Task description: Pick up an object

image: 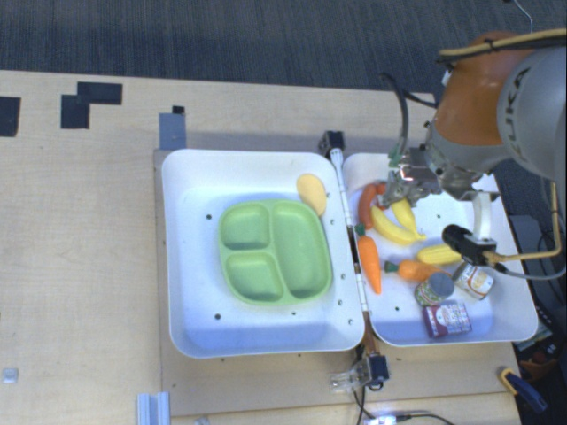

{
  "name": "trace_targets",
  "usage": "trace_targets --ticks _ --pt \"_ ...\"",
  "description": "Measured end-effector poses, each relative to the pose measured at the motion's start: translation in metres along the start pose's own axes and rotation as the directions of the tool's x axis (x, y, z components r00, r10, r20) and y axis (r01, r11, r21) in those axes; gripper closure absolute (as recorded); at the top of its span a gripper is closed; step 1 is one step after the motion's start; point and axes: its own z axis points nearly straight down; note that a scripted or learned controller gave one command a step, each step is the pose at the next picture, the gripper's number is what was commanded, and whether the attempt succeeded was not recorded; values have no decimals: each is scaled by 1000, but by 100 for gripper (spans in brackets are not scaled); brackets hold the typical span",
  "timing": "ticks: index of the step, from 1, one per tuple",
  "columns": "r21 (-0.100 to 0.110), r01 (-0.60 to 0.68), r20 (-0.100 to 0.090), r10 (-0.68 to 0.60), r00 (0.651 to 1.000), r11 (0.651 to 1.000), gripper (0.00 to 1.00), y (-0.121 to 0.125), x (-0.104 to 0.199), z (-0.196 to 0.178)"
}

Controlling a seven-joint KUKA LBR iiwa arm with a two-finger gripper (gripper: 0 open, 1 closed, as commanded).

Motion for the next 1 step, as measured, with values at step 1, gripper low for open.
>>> trace_targets --ticks 1 --pt "2 2 -1 -2 1000 1000 100 -92 61 20"
